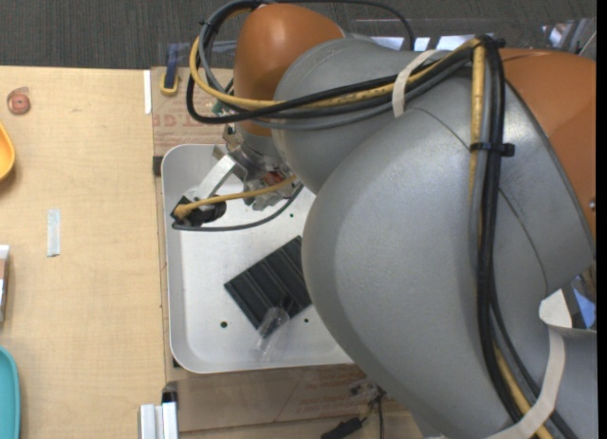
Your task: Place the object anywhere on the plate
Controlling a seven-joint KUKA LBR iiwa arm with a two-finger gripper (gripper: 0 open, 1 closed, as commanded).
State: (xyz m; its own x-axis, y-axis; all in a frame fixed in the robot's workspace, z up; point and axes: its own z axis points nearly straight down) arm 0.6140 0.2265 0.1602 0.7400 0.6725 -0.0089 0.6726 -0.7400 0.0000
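So the arm (427, 238) was hogging the whole right half of the frame, with the gripper (254, 173) down near the upper-left corner of the white bin (190, 333). Honestly couldn't tell if it was clenched or released, the wrist and a loop of cables (204, 208) were in the way. I saw nothing clearly held.

My guess for the task's thing was the black ridged block (270, 283), lying flat on the bin floor just below centre frame, with a small clear bit (269, 323) touching its lower end. It sat well apart from the gripper.

What I'd have worried about:
- That cable loop hung low over the bin's left wall, so it could snag the rim on a sweep.
- The block lay flat, so a grab could just skid it along or catch the clear bit too.
- I couldn't pick out the plate at all, likely under the arm.

Open room was the bin's lower-left floor. The wooden bench (85, 238) at left was mostly bare.
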